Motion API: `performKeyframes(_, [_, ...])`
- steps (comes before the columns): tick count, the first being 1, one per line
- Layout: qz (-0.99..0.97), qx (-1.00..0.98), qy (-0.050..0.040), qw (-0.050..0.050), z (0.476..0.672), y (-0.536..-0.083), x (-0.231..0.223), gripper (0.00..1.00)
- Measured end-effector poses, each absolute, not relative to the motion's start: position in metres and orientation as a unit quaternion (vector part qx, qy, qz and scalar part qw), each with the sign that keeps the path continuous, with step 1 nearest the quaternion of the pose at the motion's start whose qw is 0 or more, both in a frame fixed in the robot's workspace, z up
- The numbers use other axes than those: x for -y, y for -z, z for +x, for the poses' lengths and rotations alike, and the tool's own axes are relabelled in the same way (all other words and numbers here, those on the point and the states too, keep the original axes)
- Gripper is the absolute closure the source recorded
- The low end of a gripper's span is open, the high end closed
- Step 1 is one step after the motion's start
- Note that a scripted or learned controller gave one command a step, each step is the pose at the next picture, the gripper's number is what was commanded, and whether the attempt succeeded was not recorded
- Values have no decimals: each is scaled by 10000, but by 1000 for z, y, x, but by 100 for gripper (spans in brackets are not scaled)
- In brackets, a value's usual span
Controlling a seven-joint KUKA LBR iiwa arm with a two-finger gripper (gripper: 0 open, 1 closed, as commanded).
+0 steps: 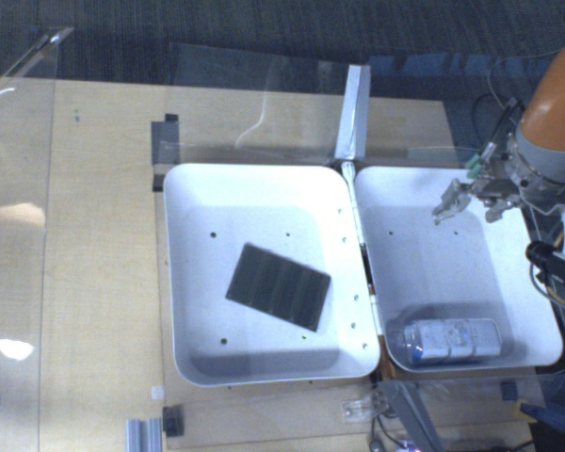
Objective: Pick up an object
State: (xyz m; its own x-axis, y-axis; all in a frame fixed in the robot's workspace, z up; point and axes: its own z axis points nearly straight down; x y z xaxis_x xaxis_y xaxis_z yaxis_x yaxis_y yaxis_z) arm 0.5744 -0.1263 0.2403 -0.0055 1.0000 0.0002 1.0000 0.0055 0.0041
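Observation:
A dark grey ribbed rectangular pad (279,286) lies flat and slightly turned in the left bin (184,252). A clear plastic bottle with a blue cap and pale label (450,339) lies on its side at the near edge of the right bin (395,252). My gripper (471,201) hangs above the far right part of the right bin, well away from the bottle, its fingers spread apart with nothing between them.
A metal divider post (353,111) rises at the far end between the two bins. Cables (551,271) hang by the right bin's right rim. The wooden bench (75,252) stretches out to the left.

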Motion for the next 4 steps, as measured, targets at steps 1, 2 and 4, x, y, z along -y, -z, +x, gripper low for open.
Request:
performKeyframes(1, [7389,-6738,-9,5,515,-138,109,0])
performKeyframes(2, [6522,-7580,-48,65,492,-90,105,0])
performKeyframes(4, [6515,-7586,-77,97,495,-102,105,0])
